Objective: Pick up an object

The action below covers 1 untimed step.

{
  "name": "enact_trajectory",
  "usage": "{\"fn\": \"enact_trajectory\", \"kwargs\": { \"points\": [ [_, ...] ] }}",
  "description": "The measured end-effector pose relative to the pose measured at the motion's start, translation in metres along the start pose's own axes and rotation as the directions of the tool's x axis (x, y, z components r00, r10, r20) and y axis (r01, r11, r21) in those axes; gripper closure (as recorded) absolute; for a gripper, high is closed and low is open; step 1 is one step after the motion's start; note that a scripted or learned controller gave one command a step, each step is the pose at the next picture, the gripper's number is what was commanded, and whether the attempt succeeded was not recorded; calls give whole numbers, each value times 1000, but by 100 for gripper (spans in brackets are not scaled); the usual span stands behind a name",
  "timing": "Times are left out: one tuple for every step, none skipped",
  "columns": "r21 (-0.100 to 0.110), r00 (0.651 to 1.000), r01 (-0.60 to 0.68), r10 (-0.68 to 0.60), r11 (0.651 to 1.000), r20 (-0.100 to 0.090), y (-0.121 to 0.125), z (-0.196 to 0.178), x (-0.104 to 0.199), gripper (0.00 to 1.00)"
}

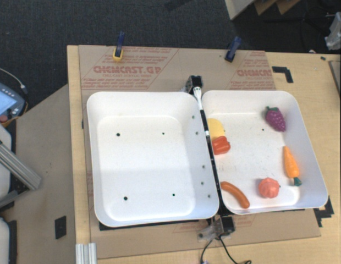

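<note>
The right bin (253, 106) holds several toy foods. A purple bunch of grapes (275, 118) lies at its far right. An orange carrot (291, 164) lies along the right wall. A pink strawberry-like fruit (268, 187) rests near the front right. An orange-red sausage (235, 194) lies at the front left. A yellow piece (215, 128) and a red pepper (220, 145) sit together against the left wall.
The left bin (104, 111) stands beside the right one, joined along a dark divider (206, 142). Both rest on a cardboard sheet (159, 65) held by a yellow-blue clamp (119, 47) and a blue clamp (232, 49) at the back.
</note>
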<state>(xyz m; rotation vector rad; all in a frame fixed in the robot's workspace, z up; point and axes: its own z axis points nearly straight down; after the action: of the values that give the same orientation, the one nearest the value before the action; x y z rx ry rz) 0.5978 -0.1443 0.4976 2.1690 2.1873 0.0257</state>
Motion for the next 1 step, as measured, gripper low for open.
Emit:
{"fn": "enact_trajectory", "kwargs": {
  "points": [
    [-6,1000,0,0,1000,3,1,-11,0,100]
  ]
}}
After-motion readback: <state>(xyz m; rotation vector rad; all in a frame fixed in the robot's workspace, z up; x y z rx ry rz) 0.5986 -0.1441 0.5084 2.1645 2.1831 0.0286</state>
